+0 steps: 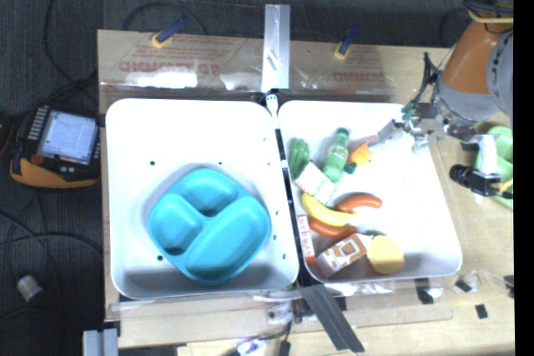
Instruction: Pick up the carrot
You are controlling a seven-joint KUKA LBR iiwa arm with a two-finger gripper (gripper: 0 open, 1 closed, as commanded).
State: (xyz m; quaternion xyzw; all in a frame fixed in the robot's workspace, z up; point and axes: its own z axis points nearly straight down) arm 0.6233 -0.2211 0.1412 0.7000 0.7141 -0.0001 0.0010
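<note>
The carrot (360, 152) is a small orange piece with a dark green end, lying in the upper middle of the right bin (434, 213), just right of a green bottle (336, 152). My gripper (377, 138) reaches in from the right at a slant, and its thin grey tip ends right at the carrot's upper right end. I cannot make out whether it touches the carrot. The carrot rests on the bin floor.
Crowded below the carrot are a white box (313, 179), a banana (325, 213), a red sausage (360, 201), a brown carton (342, 254) and a yellow block (385, 254). A green pepper (299, 152) lies by the divider. A blue divided plate (209, 221) sits in the left bin.
</note>
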